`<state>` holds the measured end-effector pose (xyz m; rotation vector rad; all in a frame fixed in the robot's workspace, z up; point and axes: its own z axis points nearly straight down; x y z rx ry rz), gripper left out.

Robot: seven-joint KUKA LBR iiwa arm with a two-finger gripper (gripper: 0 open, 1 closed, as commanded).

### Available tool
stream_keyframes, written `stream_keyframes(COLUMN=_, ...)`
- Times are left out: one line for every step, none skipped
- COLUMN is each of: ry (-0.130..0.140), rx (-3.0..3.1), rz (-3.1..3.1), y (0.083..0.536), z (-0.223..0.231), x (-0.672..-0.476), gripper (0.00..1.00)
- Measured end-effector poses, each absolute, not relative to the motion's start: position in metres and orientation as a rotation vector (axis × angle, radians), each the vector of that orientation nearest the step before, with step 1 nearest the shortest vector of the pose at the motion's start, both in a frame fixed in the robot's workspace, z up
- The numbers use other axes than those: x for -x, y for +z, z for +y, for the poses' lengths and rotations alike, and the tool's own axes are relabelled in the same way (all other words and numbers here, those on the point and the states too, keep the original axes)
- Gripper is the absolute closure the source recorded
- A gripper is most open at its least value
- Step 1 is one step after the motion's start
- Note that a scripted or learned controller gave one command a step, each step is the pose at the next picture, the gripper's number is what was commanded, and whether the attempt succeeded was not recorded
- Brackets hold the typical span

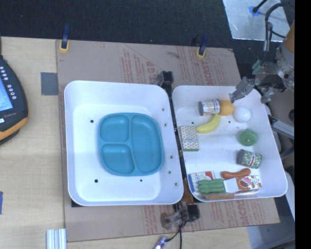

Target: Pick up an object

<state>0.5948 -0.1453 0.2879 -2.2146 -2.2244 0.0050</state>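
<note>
Grey pincer [242, 91] above small can [209, 107]

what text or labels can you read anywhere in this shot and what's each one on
None can be read for certain.
Cardboard sheet: faint red printing, too pale and blurred.
Small can: label blurred.
Green can: label blurred.
Patterned packet: print too small.
Flat box: pictures visible, lettering illegible.
Handheld pendant: screen and buttons too small.
</note>
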Motion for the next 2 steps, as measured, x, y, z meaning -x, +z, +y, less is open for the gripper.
stream_keyframes(ry=0.010, rx=2.210, rz=-2.226, y=0.168, z=-0.146, x=-0.655, gripper=0.00)
stream_keyframes(ry=0.009, rx=2.211, rz=-2.226, y=0.091, z=-0.126, x=-0.643, gripper=0.00)
